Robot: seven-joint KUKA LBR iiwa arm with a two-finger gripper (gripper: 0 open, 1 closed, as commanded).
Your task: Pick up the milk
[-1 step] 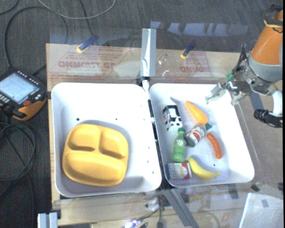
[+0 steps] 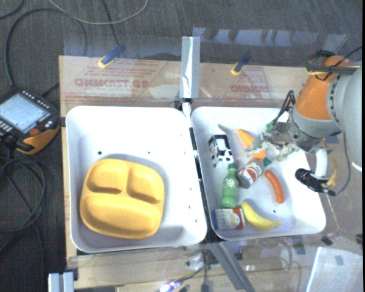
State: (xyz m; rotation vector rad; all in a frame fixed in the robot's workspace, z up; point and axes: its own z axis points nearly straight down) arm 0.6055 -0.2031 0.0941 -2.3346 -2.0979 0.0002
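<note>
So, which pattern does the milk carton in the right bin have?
Black and white cow patches on the milk carton, seen in the camera view, at the right bin's left side.

The tray (image 2: pixel 123 198) lies in the left bin (image 2: pixel 79 117). In the right bin (image 2: pixel 304 221), the milk (image 2: pixel 221 149) sits near the left wall, the bottle (image 2: pixel 230 187) just before it, the banana (image 2: pixel 260 216) by the front edge.
</note>
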